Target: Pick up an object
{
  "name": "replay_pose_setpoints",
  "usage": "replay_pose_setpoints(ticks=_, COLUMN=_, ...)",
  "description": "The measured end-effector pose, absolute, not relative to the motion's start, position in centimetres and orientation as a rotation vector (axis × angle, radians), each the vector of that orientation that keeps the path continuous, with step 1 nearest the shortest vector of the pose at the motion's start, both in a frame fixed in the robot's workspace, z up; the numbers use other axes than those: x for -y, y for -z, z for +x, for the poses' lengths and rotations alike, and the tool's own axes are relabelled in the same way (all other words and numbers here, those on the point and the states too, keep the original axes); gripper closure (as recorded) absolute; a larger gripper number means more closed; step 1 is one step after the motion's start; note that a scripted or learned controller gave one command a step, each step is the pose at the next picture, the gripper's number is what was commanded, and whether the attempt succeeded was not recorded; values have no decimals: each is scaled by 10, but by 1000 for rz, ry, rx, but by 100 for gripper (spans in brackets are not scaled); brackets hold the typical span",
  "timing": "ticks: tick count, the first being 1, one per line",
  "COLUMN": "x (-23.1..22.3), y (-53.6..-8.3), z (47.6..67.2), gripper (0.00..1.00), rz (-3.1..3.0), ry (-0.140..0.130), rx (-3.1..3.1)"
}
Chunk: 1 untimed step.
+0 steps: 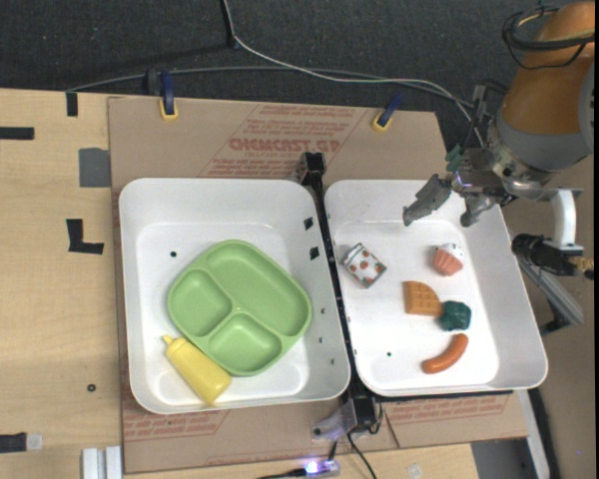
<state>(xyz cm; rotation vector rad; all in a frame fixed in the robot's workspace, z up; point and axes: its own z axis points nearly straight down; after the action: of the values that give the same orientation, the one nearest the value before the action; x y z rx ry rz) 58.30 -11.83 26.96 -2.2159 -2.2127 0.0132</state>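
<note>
The hand [449,206] is hanging over the upper part of the right bin [379,200], its two dark fingers splayed apart and gripping nothing. The toy pieces are all lying below it in that bin, none of them touched. Nearest is a small pink and white piece [447,258], sitting just under the right finger. Beside it toward the middle is an orange waffle-like wedge [420,296], touching or nearly touching a dark green lump [455,315], and a red sausage [445,353] is lying near the front wall. A small white carton with red spots [362,265] is resting apart from the rest, close to the divider.

These all look like light, stiff plastic play food, probably smooth and liable to skid on the white floor. The pink piece seems the likeliest target; I would be closing on it across its narrow middle. The sausage would want pinching across its width, not along it.

The arm [547,88] is reaching in from the right, wrist bent down and tilted toward the bin. In the left bin, a green divided plate [240,307] and a yellow squeeze bottle [197,369] are sitting undisturbed.
</note>
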Motion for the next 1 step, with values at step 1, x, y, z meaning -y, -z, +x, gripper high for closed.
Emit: replay_pose_setpoints(ticks=1, x=118, y=-276, z=585, gripper=0, rz=-2219, ry=-2, rx=2223)
